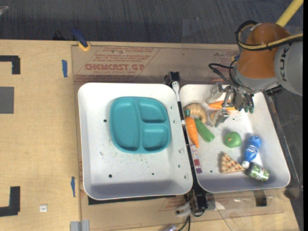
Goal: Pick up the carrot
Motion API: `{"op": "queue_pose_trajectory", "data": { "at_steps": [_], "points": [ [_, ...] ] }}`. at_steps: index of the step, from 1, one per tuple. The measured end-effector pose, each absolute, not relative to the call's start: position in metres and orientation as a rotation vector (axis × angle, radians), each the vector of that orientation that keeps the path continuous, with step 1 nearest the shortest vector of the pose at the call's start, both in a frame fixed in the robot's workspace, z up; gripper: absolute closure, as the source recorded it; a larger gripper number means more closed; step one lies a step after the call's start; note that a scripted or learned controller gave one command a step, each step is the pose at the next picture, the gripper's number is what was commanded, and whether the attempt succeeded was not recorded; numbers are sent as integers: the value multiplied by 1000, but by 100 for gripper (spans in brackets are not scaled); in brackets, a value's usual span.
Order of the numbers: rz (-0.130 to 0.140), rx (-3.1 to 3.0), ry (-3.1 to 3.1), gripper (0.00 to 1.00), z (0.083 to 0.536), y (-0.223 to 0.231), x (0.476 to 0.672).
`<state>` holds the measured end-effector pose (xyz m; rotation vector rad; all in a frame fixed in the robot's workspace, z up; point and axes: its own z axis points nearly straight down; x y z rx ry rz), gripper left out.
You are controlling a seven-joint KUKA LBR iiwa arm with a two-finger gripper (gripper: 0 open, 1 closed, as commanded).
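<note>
Right bin [276, 143]: carrot [192, 131] at left wall, tool [225, 110] apart, upper right

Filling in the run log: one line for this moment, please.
arm: over right bin | gripper: above bin's far end | carrot: lying at bin's left wall, not held

Orange carrot [192, 131] beside a green pepper [205, 131]; a teal divided plate [141, 124] in the white left bin [96, 172]; a green apple [232, 139], a blue bottle [251, 149], a tan worktop [33, 143].
</note>
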<state>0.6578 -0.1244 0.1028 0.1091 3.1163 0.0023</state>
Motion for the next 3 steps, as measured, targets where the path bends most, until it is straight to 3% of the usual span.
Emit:
{"op": "queue_pose_trajectory", "data": {
  "at_steps": [1, 2, 3],
  "points": [
    [1, 107, 3105, 100, 116, -124, 661],
    [1, 107, 3106, 0, 115, -124, 661],
    [-1, 240, 3120, 0, 88, -185, 652]
  ]
}}
